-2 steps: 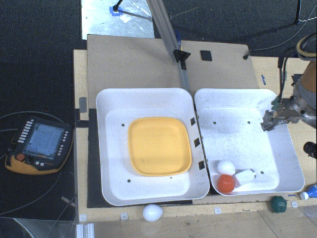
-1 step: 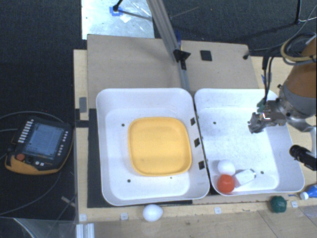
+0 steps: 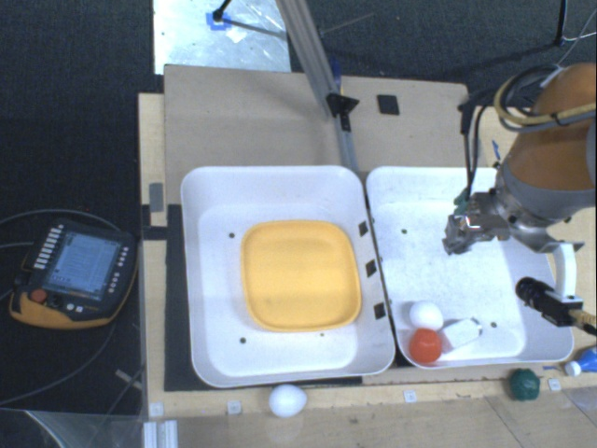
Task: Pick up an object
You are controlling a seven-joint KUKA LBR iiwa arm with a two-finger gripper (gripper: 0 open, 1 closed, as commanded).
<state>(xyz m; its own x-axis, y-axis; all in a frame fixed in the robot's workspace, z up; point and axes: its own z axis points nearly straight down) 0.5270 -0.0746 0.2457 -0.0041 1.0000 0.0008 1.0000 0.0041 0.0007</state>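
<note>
The right bin (image 3: 410,203) holds a white ball (image 3: 425,314), a red ball (image 3: 426,344) just in front of it, and a small white block (image 3: 462,332) to their right, all near the bin's front edge. My gripper (image 3: 459,235) hangs over the middle right of this bin, well behind those objects and apart from them. Nothing shows between its tips. A yellow square plate (image 3: 300,273) lies in the left bin (image 3: 205,250).
A white egg-shaped object (image 3: 287,400) and a dark green ball (image 3: 524,384) rest on the bench in front of the bins. A teach pendant (image 3: 73,271) lies at the far left. A slanted metal pole (image 3: 312,45) rises behind the bins.
</note>
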